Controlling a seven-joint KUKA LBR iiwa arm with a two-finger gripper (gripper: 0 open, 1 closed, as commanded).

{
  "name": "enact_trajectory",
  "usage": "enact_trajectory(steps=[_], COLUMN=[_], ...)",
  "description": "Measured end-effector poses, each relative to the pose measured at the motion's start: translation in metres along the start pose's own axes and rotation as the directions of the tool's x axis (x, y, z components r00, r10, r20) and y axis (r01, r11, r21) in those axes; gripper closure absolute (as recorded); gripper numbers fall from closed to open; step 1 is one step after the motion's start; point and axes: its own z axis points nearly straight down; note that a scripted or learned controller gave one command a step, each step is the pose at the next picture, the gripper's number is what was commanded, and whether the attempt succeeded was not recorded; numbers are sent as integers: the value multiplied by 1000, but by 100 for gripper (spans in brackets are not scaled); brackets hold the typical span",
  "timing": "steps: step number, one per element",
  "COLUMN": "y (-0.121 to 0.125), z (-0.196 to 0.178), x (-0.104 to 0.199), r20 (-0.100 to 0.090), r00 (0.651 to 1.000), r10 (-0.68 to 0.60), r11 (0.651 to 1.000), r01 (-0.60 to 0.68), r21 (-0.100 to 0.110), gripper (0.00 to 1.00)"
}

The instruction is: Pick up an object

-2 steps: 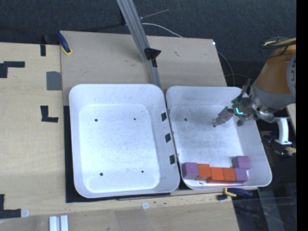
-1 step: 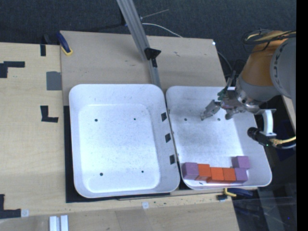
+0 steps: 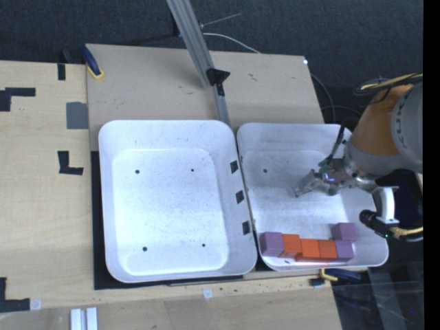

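arm: reaches in from right, wrist bent low | claw [image 3: 307, 186]: pointing left, fingers' state unclear

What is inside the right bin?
In the right bin, purple and orange blocks sit in a row along its near edge. The gripper hangs over its middle. Whatever lies under the arm is covered.
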Motion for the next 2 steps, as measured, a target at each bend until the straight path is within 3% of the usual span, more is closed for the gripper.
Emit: enact_trajectory(steps=[1, 2], y=[57, 40], z=[-50, -56], x=[49, 23], r20=[0, 1], r00=[1000, 1000], r10=[-10, -2], r11=[1000, 1000], r01=[10, 2], r21=[-15, -7], gripper=[0, 0])
